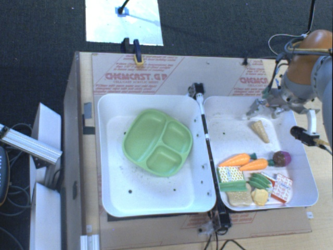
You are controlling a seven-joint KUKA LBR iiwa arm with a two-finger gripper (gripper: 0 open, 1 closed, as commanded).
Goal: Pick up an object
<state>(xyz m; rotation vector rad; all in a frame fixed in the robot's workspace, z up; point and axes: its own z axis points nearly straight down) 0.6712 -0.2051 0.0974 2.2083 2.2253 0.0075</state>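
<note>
Bins: two, shallow, white, side by side; left bin, right bin.
Tray: one, green, three compartments, lying in left bin, slightly tilted.
Carrots: two, orange, mid right bin, just beside each other.
Cone: one, tan, upper right bin, just below end effector.
Purple ball: one, right of carrots.
Small items: green pieces, yellow piece, printed packets, bunched at near edge of right bin; exact count unclear.
End effector: one, over far edge of right bin; finger spread cannot be told; nothing visibly held.
Surface: board with red lettering under bins.
Room: dark carpet, white sheet beyond surface.
</note>
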